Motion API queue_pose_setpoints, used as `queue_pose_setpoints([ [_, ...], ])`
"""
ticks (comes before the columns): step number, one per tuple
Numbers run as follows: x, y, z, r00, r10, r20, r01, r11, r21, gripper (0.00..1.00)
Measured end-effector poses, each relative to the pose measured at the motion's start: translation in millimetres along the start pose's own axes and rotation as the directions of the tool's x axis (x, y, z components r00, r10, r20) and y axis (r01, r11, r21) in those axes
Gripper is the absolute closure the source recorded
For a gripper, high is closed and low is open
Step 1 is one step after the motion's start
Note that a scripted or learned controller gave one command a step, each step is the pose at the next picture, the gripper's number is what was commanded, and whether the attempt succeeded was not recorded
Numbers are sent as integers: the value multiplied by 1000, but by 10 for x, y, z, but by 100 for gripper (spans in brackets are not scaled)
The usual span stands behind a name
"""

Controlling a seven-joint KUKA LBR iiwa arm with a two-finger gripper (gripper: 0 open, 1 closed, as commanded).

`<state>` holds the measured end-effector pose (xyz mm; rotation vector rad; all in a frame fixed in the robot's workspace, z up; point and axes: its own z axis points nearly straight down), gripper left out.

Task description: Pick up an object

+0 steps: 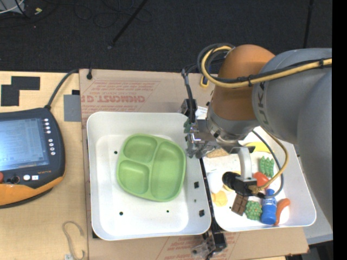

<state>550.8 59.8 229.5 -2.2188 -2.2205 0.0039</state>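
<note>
The gripper (193,145) is seen low over the divide between the bins, at frame centre. Whether the jaws are released or clenched cannot be told. Nothing is seen grasped; the toys (255,199) lie in the right bin (303,213), so picking remains undone.

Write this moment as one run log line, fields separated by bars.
arm: over bin divider | green tray: left bin | small items: right bin | grasp: unconfirmed
</note>
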Motion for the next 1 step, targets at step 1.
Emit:
queue_pose_setpoints([
  [1,-54,57,-58,1000,0,0,0,1000,0,100],
])
